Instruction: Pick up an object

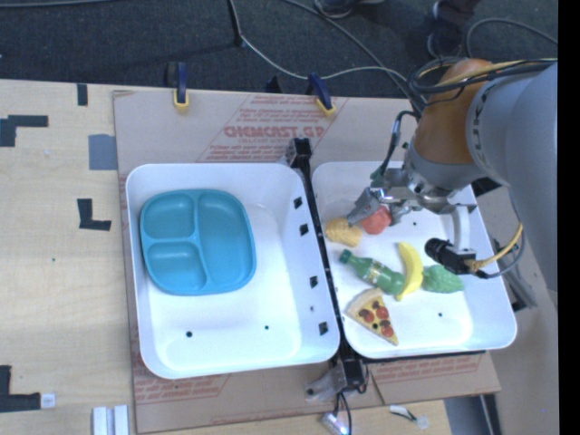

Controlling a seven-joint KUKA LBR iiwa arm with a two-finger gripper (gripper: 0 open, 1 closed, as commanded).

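While my end effector (379,208) hangs over the red toy (377,221), grip unreadable, crowding could nudge the yellow piece (343,233).

arm (521,120): big smooth grey rounded casing, matte | band (444,125): wide orange ring above wrist | wrist: grey metal block w/ small brackets | cables: thin black + yellowish leads looping round wrist, black plug at side | gripper (373,208): small grey metal 2-finger unit
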